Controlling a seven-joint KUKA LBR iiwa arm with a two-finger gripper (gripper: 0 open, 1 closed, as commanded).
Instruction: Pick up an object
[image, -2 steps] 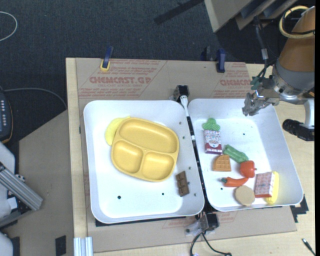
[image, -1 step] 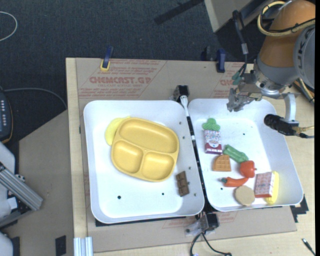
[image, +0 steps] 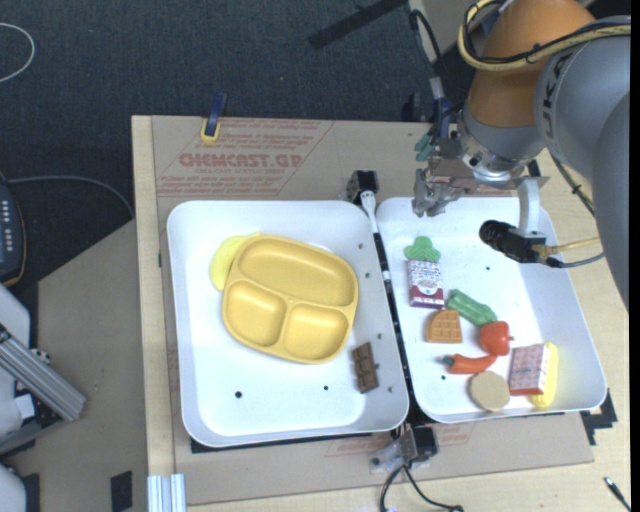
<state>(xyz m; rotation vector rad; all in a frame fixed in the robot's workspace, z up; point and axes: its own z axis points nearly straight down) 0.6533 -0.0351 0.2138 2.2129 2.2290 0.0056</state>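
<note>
Two white bins side by side: left bin (image: 190, 300) bearing a yellow divided tray (image: 288, 298), right bin (image: 560, 300) strewn with toy food. Above the right bin's far-left corner, gripper (image: 432, 203), claw state impossible to tell. Nearest pick likely the juice box (image: 426, 280), just toward the camera, long axis running near to far.

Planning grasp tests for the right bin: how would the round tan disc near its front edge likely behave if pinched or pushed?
The round tan disc lies flat, so it would probably slide rather than roll when pushed. It looks thin and low, likely hard to pinch from above. It touches the orange carrot and sits against the pink block, so a push would probably disturb both.
</note>
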